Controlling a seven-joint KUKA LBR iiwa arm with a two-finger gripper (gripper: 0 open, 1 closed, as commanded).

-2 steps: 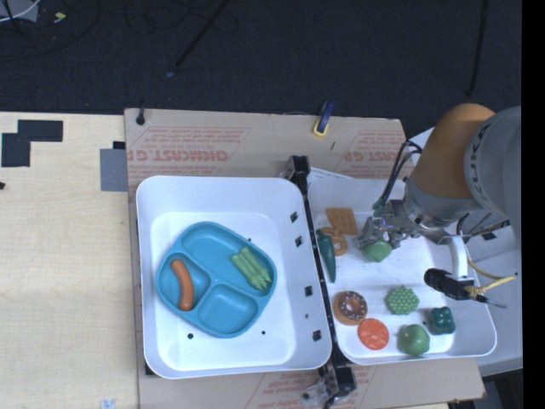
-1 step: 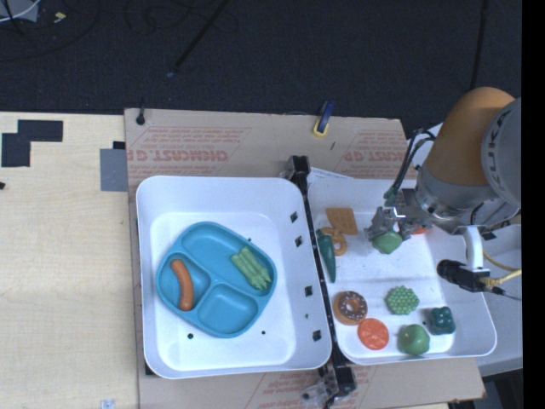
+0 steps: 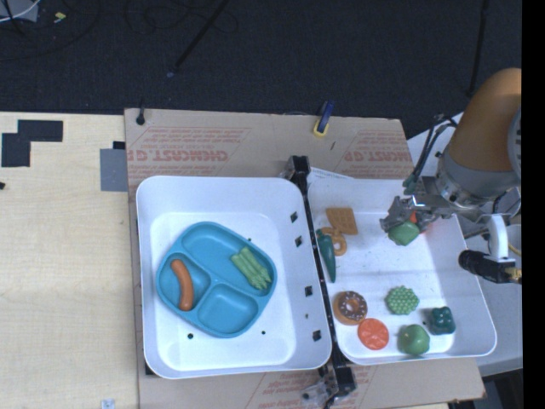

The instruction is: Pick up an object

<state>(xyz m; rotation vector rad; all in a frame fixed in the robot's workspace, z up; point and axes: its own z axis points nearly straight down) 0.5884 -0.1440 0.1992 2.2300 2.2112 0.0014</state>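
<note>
Gripper (image 3: 403, 223) sat in right bin (image 3: 464, 267), closed around small green object (image 3: 406, 233), apparently held. You had 1 move left: lift straight up.

A cardboard sheet (image 3: 255, 143) with red print is spread on the pale wooden bench (image 3: 60, 262) under both bins. A blue and yellow clamp (image 3: 323, 119) is clipped to its far edge. A grey square (image 3: 111, 169) and black patches (image 3: 30, 140) are seen on the bench at the left. Dark carpet (image 3: 255, 41) crossed by thin cables (image 3: 25, 7) is seen beyond the bench.
</note>
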